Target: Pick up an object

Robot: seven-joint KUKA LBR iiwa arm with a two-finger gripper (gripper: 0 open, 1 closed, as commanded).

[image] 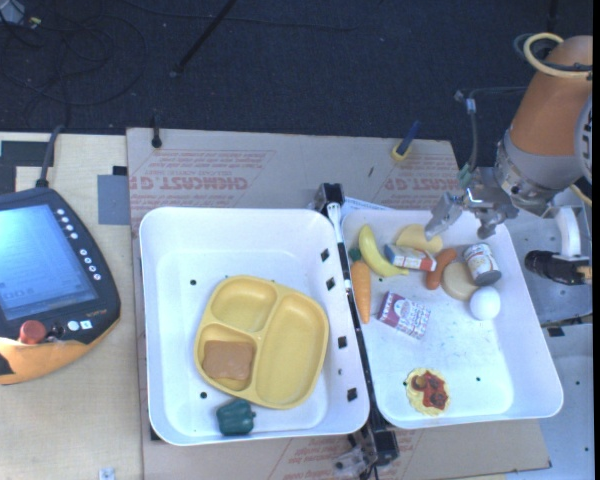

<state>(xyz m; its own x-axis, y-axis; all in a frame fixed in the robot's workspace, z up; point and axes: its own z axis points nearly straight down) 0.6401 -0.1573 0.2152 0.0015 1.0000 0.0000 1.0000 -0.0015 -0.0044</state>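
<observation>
Camera view. Two white bins sit side by side on the bench, their inner rims touching along a black divider.

Left bin: a yellow divided tray lies at centre, tilted, with a brown slice in its 7 o'clock compartment. A green pepper rests just beside the tray at 6 o'clock, close to the near rim. The bin floor from 9 to 12 o'clock is open.

Right bin: the objects crowd the far half. A carrot lies along the inner rim at 9 o'clock. A banana curves just beside it, near a yellow wedge and a small red-and-white tube. At 2 o'clock a can, a tan round item and a white egg are packed together, touching or nearly so. A red carton lies flat near centre, apart from the rest. A small pizza piece sits alone at 6 o'clock, with bare floor around it towards the near and outer rims.

The gripper hangs over the far rim of the right bin at 1 o'clock, fingers spread apart with nothing between them, just beyond the yellow wedge and the can. The arm enters from 2 o'clock.

A control pendant lies on the bench at 9 o'clock, well apart from the bins.
</observation>
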